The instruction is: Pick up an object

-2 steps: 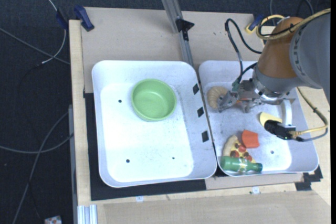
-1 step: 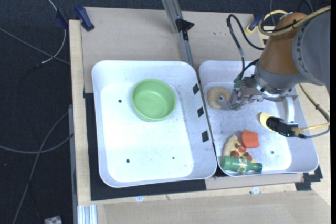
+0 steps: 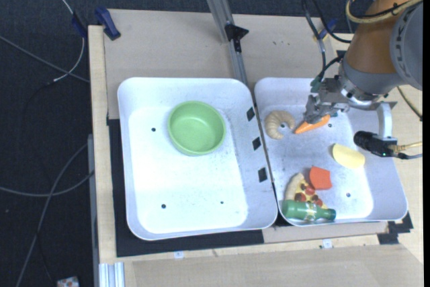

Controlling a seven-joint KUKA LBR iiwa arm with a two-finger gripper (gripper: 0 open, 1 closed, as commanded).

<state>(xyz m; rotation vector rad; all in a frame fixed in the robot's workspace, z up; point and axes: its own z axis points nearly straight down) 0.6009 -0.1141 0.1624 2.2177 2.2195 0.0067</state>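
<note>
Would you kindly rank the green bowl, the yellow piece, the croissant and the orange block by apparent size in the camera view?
1. green bowl
2. croissant and yellow piece, too alike to separate
3. orange block

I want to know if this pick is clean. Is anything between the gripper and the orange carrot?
Nothing visible. The gripper sits right over the carrot in the right bin; the croissant lies beside it to the left, not between them.
</note>
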